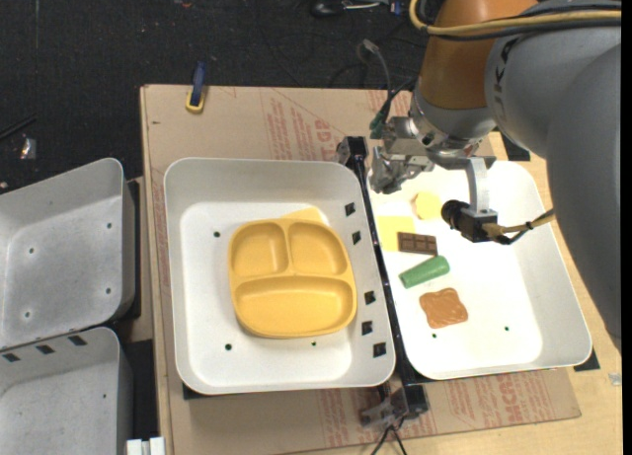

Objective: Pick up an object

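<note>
The grey arm's end effector (395,169) hangs over the right white bin (513,344)'s top-left corner, finger state unclear, above a green cylinder (425,271)

- Two bins are set side by side on a board (267,108): the left bin (188,246) and the right bin (553,325).
- A divided tray (292,278) is placed in the middle of the left bin.
- In the right bin, a chocolate bar (417,243), a cylinder (425,271) and a toast piece (442,308) are lined up from back to front, near the shared wall.
- The gripper (400,162) is positioned over the right bin's back left corner.
</note>
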Robot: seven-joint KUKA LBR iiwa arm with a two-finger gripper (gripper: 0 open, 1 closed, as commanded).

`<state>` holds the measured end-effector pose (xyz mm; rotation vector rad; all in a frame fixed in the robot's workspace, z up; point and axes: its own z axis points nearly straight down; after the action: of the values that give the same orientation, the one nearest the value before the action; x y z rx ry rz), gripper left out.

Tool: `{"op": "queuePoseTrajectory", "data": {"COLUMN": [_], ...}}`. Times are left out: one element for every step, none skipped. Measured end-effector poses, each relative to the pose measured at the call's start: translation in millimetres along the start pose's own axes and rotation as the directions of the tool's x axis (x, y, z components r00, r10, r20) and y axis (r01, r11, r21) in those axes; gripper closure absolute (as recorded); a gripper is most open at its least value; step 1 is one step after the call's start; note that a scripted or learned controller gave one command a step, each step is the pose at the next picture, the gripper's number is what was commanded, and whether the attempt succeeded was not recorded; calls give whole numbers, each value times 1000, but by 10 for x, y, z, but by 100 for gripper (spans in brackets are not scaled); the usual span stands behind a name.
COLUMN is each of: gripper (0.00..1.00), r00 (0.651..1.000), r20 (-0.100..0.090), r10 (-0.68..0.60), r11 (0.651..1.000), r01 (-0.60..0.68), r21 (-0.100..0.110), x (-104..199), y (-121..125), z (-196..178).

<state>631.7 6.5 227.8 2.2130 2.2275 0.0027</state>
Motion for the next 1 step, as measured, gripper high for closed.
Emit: {"op": "queuePoseTrajectory", "data": {"gripper": [100], "r00": [1000], "r20": [-2], "r10": [-2], "r11": [1000], "r01": [2], "r21": [-2], "x": [579], "y": [196], "z": [-79]}}
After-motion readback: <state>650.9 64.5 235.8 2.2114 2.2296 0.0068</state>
